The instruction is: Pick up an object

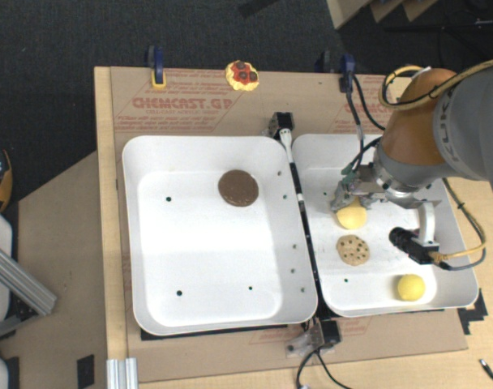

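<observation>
Nearest me, a round yellow ball point(410, 287) waits untouched; the claw point(349, 203) hovers over another yellow lump point(352, 215), its grip impossible to judge.

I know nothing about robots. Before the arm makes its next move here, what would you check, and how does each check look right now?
1. Pincer over a target: ok, it sits just above the yellow lump in the right bin.
2. Lump actually gripped: cannot tell.
3. Cookie apart from the lump: ok, a small gap.
4. Yellow ball out of the way: ok, near the front corner.
5. Brown disc: ok, alone in the left bin.
</observation>
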Available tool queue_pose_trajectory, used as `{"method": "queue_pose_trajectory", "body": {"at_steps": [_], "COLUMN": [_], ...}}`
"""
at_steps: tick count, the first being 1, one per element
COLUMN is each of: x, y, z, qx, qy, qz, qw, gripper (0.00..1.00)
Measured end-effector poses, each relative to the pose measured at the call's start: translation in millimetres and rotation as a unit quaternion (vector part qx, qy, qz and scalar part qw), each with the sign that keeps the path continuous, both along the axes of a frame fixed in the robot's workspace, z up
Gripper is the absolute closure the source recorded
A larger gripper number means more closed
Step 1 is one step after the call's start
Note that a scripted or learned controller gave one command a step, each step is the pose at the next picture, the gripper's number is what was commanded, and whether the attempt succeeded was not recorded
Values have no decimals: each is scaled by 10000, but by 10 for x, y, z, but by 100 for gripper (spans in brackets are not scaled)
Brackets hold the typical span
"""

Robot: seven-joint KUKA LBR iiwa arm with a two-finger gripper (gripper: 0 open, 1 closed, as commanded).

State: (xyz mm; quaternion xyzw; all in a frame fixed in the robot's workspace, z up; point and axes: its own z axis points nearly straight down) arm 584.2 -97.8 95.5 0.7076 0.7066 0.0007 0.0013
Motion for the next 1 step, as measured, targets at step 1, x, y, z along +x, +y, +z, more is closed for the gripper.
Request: {"method": "queue_pose_trajectory", "body": {"at_steps": [1], "x": [806], "y": [747], "z": [968], "qx": [13], "qy": [-73], "qz": [58], "qw": [10000], "gripper": [100]}}
